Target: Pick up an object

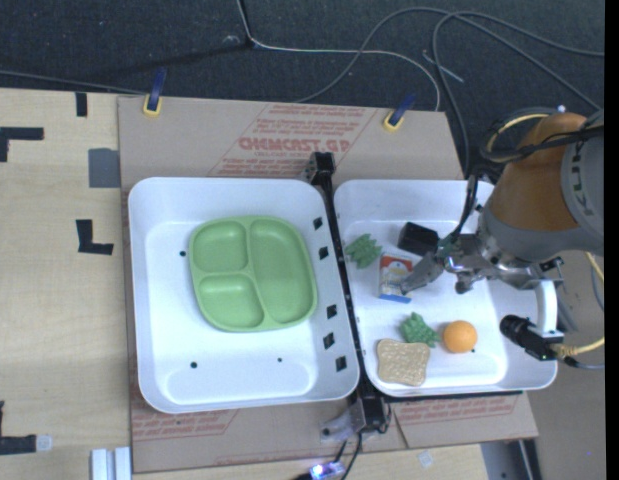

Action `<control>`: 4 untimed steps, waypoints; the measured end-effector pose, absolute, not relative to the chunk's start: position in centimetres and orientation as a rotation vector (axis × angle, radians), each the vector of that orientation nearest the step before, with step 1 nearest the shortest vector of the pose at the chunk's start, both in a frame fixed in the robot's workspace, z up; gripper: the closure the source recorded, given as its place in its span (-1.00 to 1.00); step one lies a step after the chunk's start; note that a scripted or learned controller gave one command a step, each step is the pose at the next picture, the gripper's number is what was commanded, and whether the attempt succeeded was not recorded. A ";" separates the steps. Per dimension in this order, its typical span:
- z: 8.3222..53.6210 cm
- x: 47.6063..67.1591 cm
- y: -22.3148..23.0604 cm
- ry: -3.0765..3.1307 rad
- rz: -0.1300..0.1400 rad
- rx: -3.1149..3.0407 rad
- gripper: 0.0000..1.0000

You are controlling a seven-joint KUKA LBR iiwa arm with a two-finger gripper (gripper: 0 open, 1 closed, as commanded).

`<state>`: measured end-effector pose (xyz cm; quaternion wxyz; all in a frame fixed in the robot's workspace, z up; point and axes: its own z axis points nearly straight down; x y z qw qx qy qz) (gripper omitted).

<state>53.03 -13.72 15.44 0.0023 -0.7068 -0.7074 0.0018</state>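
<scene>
Two white bins sit side by side on a cardboard sheet (289,133). Taking the right bin (489,373) as reference: the left bin (154,298) adjoins it across a black divider and holds a green sectioned plate (254,273). Inside the right bin, a small red-and-white packet (394,276) lies near its centre. A green leafy piece (364,250) lies beside the wall next to the divider, and a black block (417,237) lies toward the rear. A second green piece (417,329), an orange ball (459,337) and a tan cracker-like slab (403,362) sit along the front. The arm (534,193) reaches over the bin's outer side. The gripper (429,271) is low above the bin's middle, one finger tip reaching the packet's edge. Whether its fingers are spread or closed cannot be told, and nothing is seen held between them.
</scene>
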 end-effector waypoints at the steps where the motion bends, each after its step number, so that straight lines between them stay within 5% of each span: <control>1: 9.3 53.4 -14.2 -2.218 0.007 -2.217 -1.00; 2: 10.7 53.5 -14.1 -2.221 0.003 -2.217 1.00; 4: 22.3 52.7 -14.9 -2.225 -0.002 -2.223 1.00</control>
